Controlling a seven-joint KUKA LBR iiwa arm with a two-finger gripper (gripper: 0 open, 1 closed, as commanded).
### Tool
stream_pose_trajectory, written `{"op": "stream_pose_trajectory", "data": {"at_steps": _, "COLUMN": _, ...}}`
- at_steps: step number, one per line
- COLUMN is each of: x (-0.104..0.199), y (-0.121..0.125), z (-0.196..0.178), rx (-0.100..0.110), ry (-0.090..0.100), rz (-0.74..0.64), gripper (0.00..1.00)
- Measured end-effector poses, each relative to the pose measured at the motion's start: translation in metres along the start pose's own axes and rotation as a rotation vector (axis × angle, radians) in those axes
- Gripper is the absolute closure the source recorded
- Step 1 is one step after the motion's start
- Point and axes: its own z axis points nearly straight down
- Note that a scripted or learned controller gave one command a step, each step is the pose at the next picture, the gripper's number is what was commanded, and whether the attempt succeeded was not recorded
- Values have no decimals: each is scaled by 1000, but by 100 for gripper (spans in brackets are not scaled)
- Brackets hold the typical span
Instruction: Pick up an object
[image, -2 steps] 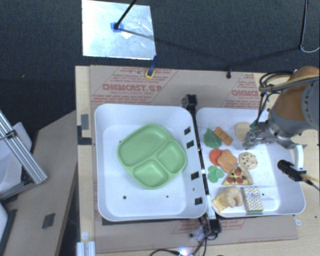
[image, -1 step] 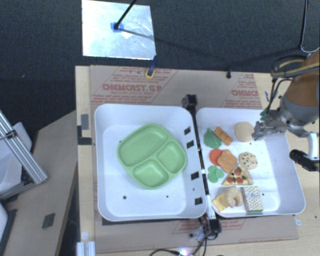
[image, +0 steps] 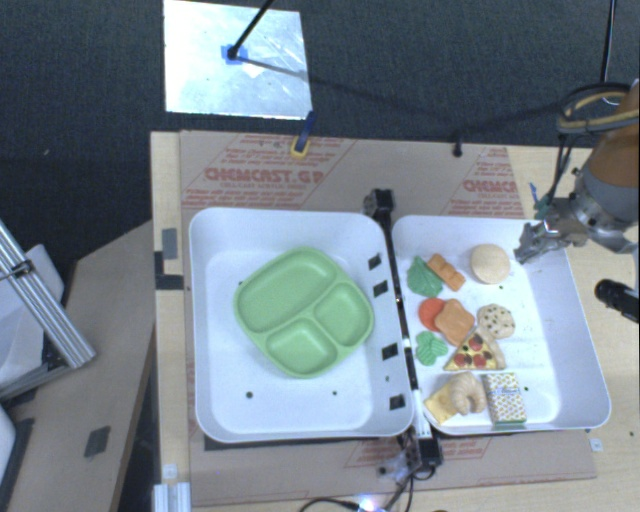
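Divided plate (image: 304, 311) in left bin (image: 215, 300); toy food (image: 465, 325) in right bin (image: 575, 340).

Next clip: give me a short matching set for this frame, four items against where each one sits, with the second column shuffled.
Items:
1. green divided plate
2. round bun
3. pizza slice
4. claw

Places:
A. far end of the right bin
B. over the right bin's far right rim
C. left bin
D. right bin, nearer half, below the cookie

Pairs: 1-C, 2-A, 3-D, 4-B
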Motion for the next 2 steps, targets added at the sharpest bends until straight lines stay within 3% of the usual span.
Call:
{"op": "stream_pose_trajectory", "data": {"at_steps": 1, "x": 0, "y": 1, "z": -20, "rx": 3, "ry": 1, "rz": 0, "gripper": 100}}
{"op": "stream_pose_trajectory", "data": {"at_steps": 2, "x": 60, "y": -2, "z": -27, "rx": 5, "ry": 4, "rz": -4, "gripper": 100}}
